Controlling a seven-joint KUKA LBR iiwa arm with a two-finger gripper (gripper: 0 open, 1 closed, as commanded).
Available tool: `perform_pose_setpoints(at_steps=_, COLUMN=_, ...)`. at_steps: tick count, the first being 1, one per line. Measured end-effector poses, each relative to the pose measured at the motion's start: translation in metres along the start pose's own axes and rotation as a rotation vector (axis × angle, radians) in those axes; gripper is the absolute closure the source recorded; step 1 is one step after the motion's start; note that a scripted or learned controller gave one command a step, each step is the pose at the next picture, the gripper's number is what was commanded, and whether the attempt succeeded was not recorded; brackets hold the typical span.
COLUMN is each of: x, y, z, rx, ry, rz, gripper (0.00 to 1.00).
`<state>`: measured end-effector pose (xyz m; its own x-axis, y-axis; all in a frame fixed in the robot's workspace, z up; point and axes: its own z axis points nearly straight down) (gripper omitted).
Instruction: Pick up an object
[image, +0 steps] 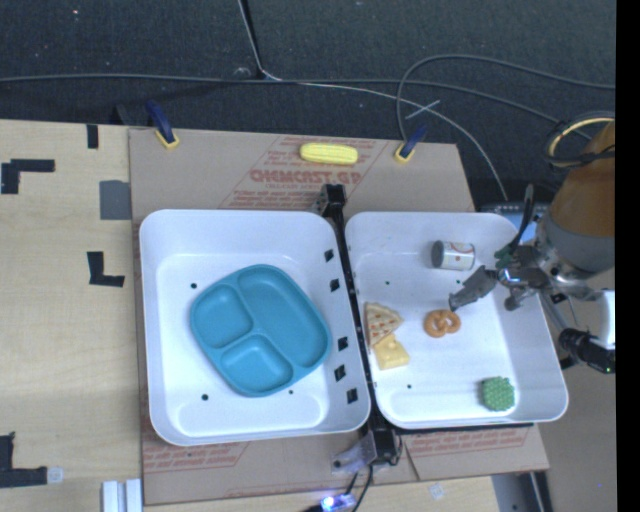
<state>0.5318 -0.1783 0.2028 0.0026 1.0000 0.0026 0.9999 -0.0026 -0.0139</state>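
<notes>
Brown, a small knotted pretzel (441, 323) lies just below-left of the dark claw (470, 292); whether the claw is spread or clenched I cannot tell. Still approaching, I'd judge; next it must drop squarely over it.

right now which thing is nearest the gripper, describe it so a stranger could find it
Look in the right bin, the one without the blue tray. Near its middle, just below and left of the gripper, lies a pretzel. It is the sole brown twisted piece there; the neighbours are yellow wedges, a green lump and a small can.
</notes>
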Motion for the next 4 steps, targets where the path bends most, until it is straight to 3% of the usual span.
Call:
perform_pose_setpoints(at_steps=1, x=0.0, y=0.003, z=-0.007, rx=-0.013, ry=-0.003, rz=-0.004, gripper=0.0)
perform_pose_setpoints(at_steps=3, x=-0.012, y=0.001, z=0.105, rx=-0.006, ry=-0.001, rz=-0.003, gripper=0.0)
perform_pose_setpoints(at_steps=4, x=-0.011, y=0.002, z=0.117, rx=-0.015, ry=-0.005, rz=-0.004, gripper=0.0)
